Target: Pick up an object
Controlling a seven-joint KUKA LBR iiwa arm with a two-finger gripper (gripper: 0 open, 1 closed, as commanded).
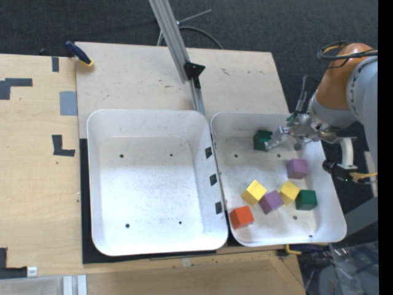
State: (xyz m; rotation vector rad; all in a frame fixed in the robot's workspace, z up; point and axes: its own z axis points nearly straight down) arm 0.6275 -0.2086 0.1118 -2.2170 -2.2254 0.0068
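1. Arm: grey KUKA with orange band reaches in from the right edge, wrist over the upper right part of the right bin (pixel 341 226). Gripper (pixel 284 135) sits low near the bin's back wall.
2. Nearest object: dark green block (pixel 262 140), upper-left area of the right bin, just beside the gripper tip on its left side. Looks touching or almost touching; can't resolve which.
3. Gripper state: metal finger parts point left toward the dark green block, but the gap between them is too small and blurred to read. Cannot tell how wide it is. Block does not visibly sit between anything, so no hold claimed.
4. Key relation: target lies left of the tool, slightly below it in the view. Block is roughly cubic, no real long axis, so approach angle matters little; what matters is closing the small leftward offset so the block ends up centred under the tool, not pushed by it.
5. Other candidates in the right bin: purple block (pixel 297 168) below the gripper, near but apart; then a cluster toward the front: yellow block (pixel 253 192), second purple block (pixel 270 201), second yellow block (pixel 289 193), green block (pixel 306 199), orange block (pixel 242 216). Several in the cluster touch each other.
6. Left bin (pixel 98 128): just the white floor with dark specks.
7. Judgement: pick not yet achieved; risk is nudging the dark green block toward the bin wall instead of straddling it.
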